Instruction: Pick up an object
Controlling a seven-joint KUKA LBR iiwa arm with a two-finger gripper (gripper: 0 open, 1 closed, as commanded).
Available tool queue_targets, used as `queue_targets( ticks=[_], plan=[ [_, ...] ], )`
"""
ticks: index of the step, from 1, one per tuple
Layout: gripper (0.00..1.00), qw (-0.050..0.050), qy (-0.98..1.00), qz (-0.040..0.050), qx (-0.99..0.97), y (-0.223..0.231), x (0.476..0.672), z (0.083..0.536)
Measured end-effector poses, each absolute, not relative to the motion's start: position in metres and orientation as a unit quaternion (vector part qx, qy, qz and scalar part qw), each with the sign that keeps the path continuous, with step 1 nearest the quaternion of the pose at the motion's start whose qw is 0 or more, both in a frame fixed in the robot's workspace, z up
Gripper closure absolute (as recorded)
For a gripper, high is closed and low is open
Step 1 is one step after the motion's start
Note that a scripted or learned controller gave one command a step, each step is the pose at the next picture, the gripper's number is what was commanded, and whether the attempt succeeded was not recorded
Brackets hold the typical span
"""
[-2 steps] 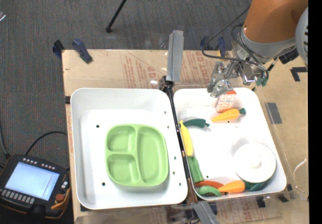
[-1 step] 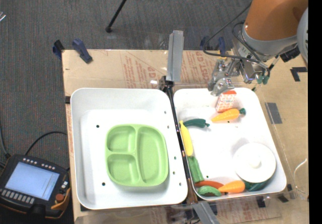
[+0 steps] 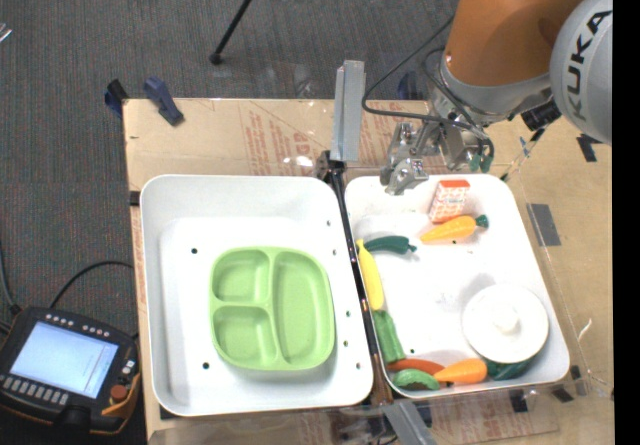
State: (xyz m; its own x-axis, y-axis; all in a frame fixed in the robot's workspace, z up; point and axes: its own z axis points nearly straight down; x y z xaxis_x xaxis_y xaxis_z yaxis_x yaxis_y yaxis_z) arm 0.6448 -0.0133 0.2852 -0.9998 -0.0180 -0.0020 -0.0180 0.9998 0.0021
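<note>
Gripper (image 3: 408, 171) hovers over the right bin's (image 3: 530, 233) far rim beside the orange carton (image 3: 450, 200), finger state unreadable, nothing held; pick not yet made.

Dark grey carpet floor (image 3: 150, 13) all around. Thin black pole (image 3: 245, 3) slants across it, upper middle, ending in a small foot. Bench top (image 3: 250, 133) is tan cardboard-like board with faint red print; blue clamp (image 3: 160, 98) at its upper left corner. Teach pendant (image 3: 65, 363) with lit screen lies on the floor, lower left, black cable (image 3: 70, 283) looping above it.
</note>
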Motion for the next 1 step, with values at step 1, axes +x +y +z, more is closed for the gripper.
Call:
queue_targets(
  ticks=[1],
  plan=[
    [1.0, 0.002, 0.985, 0.0003, -0.175, -0.0479, 0.5243, 0.3233]
  ],
)
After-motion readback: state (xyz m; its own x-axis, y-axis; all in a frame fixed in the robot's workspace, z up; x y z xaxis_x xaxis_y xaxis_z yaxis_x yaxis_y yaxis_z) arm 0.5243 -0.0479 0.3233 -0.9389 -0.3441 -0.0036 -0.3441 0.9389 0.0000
